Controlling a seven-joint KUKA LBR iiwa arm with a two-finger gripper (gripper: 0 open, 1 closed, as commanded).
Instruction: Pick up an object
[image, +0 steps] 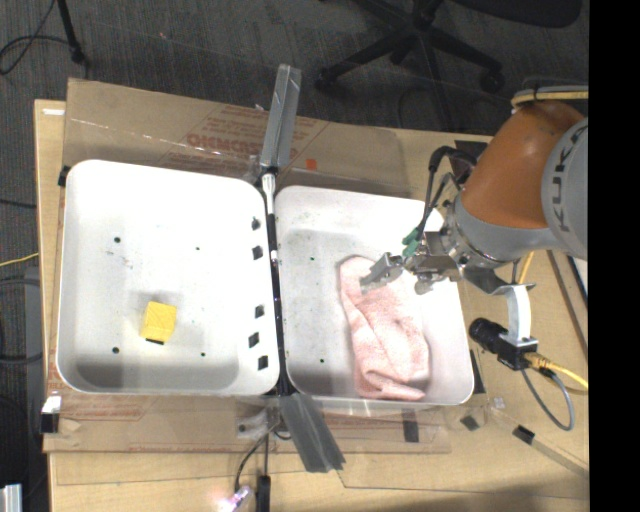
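Note:
A pink cloth (385, 338) lies crumpled in the right bin (310, 300), stretching from the bin's middle down to its near wall. My gripper (402, 276) hovers over the cloth's upper end, reaching in from the right. Its two metal fingers (378, 271) stand apart, open, with nothing between them. A small yellow block (158, 321) rests in the left bin (150, 200), toward its lower left, far from the gripper.
A grey divider bar (272, 180) runs between the two bins. Cardboard (330, 140) lies under the bins at the back. The arm's orange band (520, 170) hangs over the right bin's far right corner.

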